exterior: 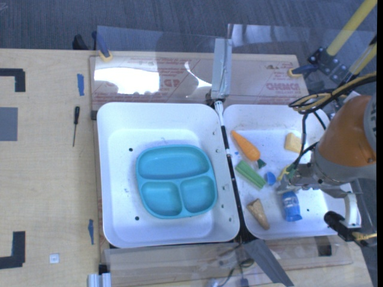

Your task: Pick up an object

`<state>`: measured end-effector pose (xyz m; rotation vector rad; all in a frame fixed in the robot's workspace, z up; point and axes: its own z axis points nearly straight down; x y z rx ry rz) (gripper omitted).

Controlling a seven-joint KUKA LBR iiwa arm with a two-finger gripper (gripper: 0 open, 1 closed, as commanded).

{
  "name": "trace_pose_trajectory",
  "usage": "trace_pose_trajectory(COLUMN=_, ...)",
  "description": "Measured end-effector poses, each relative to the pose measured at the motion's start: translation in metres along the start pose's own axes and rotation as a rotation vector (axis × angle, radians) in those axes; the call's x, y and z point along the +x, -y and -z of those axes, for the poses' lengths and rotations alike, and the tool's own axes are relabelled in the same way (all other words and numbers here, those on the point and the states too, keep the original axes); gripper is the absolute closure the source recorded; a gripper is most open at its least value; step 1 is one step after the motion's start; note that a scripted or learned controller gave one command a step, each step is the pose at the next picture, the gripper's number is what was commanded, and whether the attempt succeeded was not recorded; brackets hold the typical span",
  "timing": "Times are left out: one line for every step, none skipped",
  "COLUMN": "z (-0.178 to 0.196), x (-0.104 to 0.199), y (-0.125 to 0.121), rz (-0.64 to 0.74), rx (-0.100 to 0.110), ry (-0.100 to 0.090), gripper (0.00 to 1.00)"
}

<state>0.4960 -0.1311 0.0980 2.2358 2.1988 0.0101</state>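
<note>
The right bin (335, 229) serves as the landmark here. The grey arm with its orange band (350, 133) comes in over this bin's far right side, and the gripper (291, 187) hangs low over the middle of the bin floor. Whether it is spread or pressed together cannot be told from this slanted view, as the wrist body hides most of it.

Directly under and just toward the near rim from the gripper lies a small blue object (291, 208), boxy and squat, with a paler patch on its upper face; it looks like a little bottle or carton, though its exact kind is too small to tell. It rests on the bin floor, touching or very nearly touching the gripper's lower end.

Other pieces lie in the same bin's left half. An orange carrot (246, 145) sits aslant near the far left corner. Just nearer from it lies a green stick-shaped piece (250, 174), with a small blue cap-like bit (270, 177) beside its end. A tan cone (258, 213) lies close to the near left corner. A pale yellow block (292, 142) sits toward the far side, near the arm.

To the left of the right bin, the left bin (114, 160) holds a teal divided plate (176, 180) with three compartments. Both bins rest on the wooden worktop (42, 178).
</note>
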Motion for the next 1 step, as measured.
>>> trace_pose_trajectory(z=0.1559, x=0.0461, y=0.0132, rz=-0.034, rx=0.0, ry=0.0, gripper=1.0)
